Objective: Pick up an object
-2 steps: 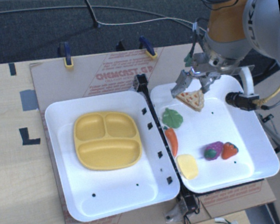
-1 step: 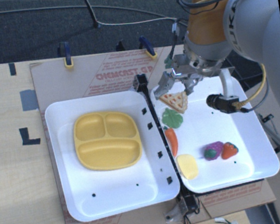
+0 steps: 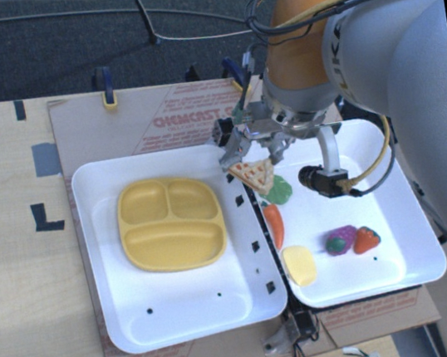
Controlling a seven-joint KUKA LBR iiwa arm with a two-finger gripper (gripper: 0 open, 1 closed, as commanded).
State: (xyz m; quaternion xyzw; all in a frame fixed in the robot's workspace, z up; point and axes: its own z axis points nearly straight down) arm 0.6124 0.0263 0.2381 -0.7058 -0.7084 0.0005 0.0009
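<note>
With the toy pizza slice (image 3: 255,176) apparently pinched between the fingers of our end effector (image 3: 256,160) above the divide between the two bins, we should rise straight and slowly so it neither slips nor snags the right bin (image 3: 405,212).

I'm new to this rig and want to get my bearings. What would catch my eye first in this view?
The big grey arm with its orange band reaches in from the right, its claw low over the inner edge of the right white bin, at a toy pizza slice. The yellow divided plate lies in the left white bin. Small toy foods, among them an orange carrot and a red strawberry, lie in the right bin.
</note>
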